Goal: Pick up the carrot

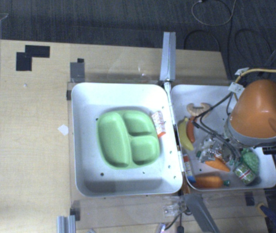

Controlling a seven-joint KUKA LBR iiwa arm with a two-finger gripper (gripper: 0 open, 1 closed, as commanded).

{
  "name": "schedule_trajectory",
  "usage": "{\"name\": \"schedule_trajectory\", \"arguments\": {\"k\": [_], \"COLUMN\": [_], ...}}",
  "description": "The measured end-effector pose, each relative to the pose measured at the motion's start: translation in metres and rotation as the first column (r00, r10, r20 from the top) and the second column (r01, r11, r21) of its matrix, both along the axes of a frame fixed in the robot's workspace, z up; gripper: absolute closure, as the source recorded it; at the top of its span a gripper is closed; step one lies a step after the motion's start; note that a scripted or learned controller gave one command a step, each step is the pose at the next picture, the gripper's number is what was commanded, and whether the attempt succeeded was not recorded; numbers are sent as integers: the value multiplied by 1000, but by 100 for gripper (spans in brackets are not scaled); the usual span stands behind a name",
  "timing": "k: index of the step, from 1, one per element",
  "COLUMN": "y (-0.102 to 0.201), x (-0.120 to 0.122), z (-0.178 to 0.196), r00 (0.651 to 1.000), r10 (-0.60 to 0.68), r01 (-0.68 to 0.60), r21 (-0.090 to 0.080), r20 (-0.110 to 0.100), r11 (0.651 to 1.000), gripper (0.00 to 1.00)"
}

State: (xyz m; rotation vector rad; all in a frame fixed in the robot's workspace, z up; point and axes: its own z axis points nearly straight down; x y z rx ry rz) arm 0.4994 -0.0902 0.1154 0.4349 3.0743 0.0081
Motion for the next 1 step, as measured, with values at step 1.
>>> {"name": "schedule_trajectory", "arguments": {"k": [1], "y": [19], "x": [16], "z": [71], "r00": [991], "r10": [132], "r01": [-132], "r21": [-2], "r20": [-27], "r11": [991], "gripper": [100]}}
